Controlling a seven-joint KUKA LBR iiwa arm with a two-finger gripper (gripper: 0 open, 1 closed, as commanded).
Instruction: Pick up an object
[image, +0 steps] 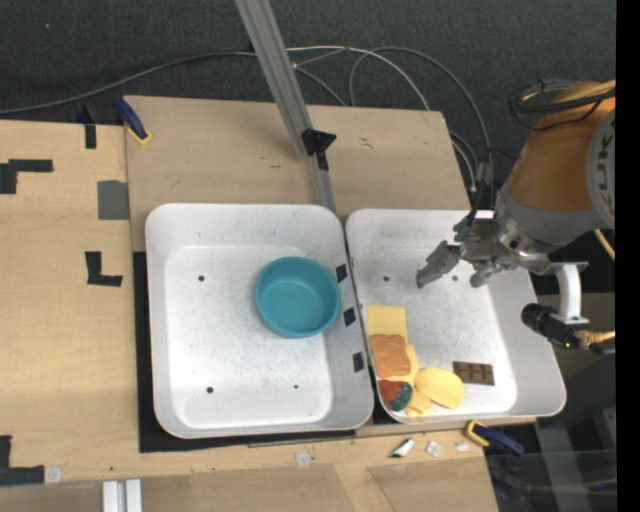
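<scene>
Grey arm (560, 170) over right bin (520, 400), claw spread and holding nothing.

Gripper (458, 270) hangs above the bin's bare upper floor, fingers (433, 268) splayed apart, well clear of the objects. Candidates cluster at the bin's near-left corner: yellow block (387, 319), orange bread-like piece (391, 354) just below it, yellow lemon-shaped piece (440, 387), small red and green bits (397, 393). Brown chocolate square (473, 374) lies just beside the lemon. Left bin (190, 400) holds a teal bowl (296, 297).

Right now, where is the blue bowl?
The blue bowl sits in the left bin, toward its right side, close to the wall it shares with the right bin, where the food toys lie.
</scene>
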